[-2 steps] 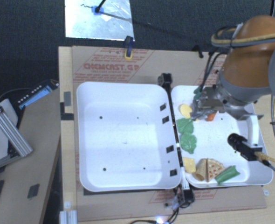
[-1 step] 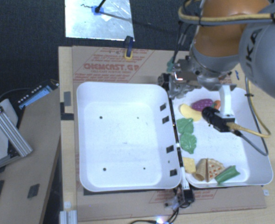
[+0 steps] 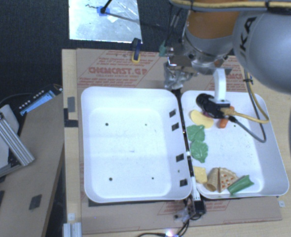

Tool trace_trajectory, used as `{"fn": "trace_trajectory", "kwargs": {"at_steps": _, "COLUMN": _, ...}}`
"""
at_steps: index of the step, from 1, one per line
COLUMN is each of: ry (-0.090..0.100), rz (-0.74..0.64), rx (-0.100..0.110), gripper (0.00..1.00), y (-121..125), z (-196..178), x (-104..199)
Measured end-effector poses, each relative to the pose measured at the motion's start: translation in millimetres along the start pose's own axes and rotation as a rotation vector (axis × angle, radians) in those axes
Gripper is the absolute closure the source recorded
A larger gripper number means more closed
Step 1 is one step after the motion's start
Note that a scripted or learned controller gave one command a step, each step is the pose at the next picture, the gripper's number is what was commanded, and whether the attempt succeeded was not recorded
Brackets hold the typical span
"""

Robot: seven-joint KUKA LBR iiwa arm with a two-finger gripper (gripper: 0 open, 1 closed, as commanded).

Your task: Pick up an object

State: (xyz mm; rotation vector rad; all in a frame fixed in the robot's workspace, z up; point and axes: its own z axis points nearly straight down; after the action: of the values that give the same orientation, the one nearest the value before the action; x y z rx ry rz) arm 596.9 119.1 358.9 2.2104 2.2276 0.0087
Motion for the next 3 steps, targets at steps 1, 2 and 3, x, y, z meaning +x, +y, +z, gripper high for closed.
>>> {"fn": "trace_trajectory", "kwargs": {"at_steps": 1, "ry": 0.000, "rz": -0.004, "rx": 0.010, "gripper": 1.00, "y": -8, "z": 60, "x": 82}}
{"fn": "trace_trajectory", "kwargs": {"at_steps": 2, "ry": 0.001, "rz": 0.001, "rx": -0.001, "gripper": 1.00, "y": 45, "z": 35, "x": 117}}
{"fn": "trace_trajectory", "kwargs": {"at_steps": 3, "ry": 0.001, "rz": 0.003, "rx": 0.000, "gripper": 1.00, "y": 74, "z": 3, "x": 112}}
